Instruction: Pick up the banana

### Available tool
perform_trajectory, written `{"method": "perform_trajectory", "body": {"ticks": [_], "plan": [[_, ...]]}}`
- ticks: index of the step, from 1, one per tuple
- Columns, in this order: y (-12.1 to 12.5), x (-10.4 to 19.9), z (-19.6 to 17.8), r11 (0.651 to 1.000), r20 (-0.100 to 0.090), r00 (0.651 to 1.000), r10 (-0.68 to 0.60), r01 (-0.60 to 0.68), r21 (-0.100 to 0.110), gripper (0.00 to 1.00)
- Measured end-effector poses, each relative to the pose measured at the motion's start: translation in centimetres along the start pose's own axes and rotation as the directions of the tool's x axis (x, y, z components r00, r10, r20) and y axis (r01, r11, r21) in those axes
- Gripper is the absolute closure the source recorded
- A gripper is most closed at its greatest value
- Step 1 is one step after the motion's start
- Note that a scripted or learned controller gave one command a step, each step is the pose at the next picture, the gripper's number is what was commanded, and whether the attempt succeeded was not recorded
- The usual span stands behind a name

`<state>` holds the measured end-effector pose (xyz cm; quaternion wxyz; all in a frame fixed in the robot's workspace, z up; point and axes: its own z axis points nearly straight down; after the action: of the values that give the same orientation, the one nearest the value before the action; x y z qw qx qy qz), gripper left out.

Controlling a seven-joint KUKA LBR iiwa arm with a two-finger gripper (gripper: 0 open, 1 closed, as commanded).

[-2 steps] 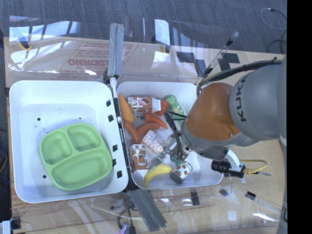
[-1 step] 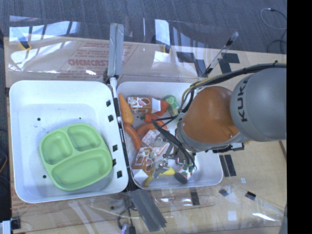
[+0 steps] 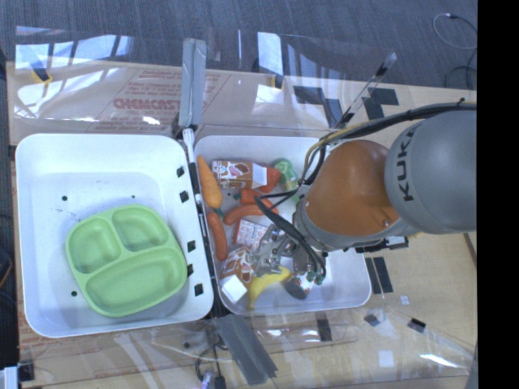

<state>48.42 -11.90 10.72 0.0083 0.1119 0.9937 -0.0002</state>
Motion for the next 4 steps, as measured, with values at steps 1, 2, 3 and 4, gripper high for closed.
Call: {"method": "perform_trajectory", "body": {"ticks": [1, 2, 3, 4], "plan": [[0.1, 0.0, 0.0, 1.000, -0.001, 1.000, -0.001, 0.001, -0.001, 0.00], [-1.8, 0.3, 1.7, 0.970, -0.016, 0.970, -0.244, 0.244, -0.004, 0.00], [-1.7, 0.3, 0.9, 0.969, -0.022, 0.969, -0.247, 0.247, -0.007, 1.00], [-1.7, 0.3, 0.9, 0.969, -0.022, 0.969, -0.247, 0.247, -0.007, 0.00]]}}
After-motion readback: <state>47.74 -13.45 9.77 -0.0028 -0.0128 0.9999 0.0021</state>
